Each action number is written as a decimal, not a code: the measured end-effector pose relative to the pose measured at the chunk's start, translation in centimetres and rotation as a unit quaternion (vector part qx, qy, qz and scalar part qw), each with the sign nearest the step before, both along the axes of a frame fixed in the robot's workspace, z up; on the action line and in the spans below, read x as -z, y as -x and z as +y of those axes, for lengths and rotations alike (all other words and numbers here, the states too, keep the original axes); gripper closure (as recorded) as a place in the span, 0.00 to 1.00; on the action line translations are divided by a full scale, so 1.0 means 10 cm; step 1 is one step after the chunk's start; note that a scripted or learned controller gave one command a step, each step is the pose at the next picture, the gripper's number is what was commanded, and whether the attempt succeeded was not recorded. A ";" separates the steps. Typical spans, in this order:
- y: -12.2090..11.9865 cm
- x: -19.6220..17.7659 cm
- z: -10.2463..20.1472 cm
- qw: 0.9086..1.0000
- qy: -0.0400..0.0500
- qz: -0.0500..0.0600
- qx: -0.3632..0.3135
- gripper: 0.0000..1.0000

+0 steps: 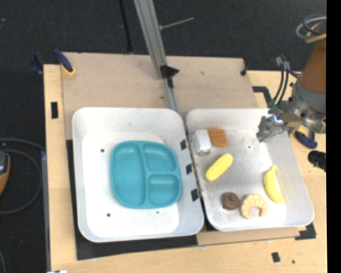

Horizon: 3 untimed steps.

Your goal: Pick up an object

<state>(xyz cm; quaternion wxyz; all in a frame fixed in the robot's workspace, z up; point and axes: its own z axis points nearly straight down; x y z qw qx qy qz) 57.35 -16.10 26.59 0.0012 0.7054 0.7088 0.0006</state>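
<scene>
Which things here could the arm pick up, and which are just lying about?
For the job: gripper; yellow corn cob; banana; croissant; chocolate doughnut; orange cracker; white block.

Lying about: blue divided plate; aluminium post; blue-and-yellow clamp.

No legible text, label, brand, number or sign anywhere

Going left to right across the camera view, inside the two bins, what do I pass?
Blue divided plate → small white block → yellow corn cob → brown chocolate piece → cream pastry → banana. The gripper hangs over the right bin's far right corner.
</scene>
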 end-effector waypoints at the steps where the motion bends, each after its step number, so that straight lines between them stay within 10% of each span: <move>1: -0.08 -0.06 0.55 1.000 -0.001 -0.001 -0.002 1.00; 3: -0.20 -0.08 1.61 1.000 -0.001 0.000 -0.001 1.00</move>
